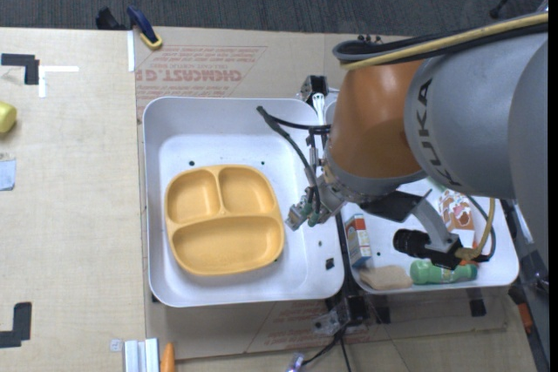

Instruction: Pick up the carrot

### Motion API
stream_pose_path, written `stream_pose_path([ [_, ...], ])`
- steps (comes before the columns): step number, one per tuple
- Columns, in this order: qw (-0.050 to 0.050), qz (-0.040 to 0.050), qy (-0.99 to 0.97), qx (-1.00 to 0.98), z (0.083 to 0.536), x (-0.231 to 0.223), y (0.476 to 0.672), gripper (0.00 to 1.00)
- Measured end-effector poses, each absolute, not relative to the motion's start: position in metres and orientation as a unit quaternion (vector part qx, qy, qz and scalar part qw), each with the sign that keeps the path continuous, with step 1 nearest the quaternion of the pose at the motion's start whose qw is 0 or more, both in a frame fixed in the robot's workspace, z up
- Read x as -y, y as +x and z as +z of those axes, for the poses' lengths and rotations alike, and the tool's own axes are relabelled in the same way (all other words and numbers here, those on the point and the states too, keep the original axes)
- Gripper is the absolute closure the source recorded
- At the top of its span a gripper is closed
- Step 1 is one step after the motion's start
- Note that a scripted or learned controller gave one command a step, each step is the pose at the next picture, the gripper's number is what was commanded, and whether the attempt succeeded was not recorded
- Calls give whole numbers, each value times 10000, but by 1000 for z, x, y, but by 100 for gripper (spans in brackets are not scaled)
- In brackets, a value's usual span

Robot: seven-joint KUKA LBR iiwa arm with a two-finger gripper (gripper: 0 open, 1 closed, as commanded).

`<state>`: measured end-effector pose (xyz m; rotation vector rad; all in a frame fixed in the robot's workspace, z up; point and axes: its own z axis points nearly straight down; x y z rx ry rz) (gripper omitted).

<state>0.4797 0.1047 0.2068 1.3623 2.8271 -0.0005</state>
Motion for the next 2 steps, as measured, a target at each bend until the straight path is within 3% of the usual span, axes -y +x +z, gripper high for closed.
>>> stream_pose_path([
  [1, 52, 40, 4407, -8976, 106, -126, 513, 100],
  [2, 3, -8, 4845, -8748, 170, -177, 478, 100],
])
